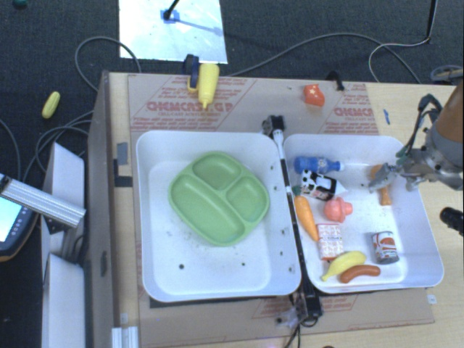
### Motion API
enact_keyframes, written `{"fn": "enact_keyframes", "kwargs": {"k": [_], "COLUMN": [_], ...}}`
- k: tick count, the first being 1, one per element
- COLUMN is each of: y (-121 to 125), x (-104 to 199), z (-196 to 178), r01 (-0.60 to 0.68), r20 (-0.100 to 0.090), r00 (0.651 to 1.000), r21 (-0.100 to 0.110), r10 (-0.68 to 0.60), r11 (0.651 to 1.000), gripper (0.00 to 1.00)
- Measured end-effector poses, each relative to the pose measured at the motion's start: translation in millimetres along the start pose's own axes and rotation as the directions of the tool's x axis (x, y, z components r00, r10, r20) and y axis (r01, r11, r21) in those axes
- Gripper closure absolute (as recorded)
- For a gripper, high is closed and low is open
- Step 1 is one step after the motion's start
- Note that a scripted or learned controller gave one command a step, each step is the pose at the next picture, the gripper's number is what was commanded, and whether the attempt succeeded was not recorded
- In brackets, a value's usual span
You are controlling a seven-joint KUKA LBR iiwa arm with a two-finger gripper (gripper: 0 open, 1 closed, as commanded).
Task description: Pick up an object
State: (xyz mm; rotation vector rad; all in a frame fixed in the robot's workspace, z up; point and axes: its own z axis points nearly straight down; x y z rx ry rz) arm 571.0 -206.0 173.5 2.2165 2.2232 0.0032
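While fingers (386, 180) hang over right bin (417, 216), orange piece (383, 191) seemingly between them; grip unclear.

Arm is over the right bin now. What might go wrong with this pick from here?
1. The gripper sits by the right bin's far wall, so coming down it may scrape the rim.
2. The carrot, pink toy and cow toy crowd together; a grab there could push neighbours or catch two.
3. The banana and sausage lie touching near the front wall, leaving little room for the gripper.
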Motion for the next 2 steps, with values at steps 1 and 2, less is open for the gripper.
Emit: {"fn": "enact_keyframes", "kwargs": {"k": [1,2], "y": [47,60], "x": [70,24], "z": [69,61], "r01": [-0.001,-0.001], "r20": [0.003,0.002], "r00": [1.0,1.0], "r21": [-0.024,-0.001], "r10": [0.001,0.001], "r11": [1.0,1.0], "gripper": [0.0,0.0]}}
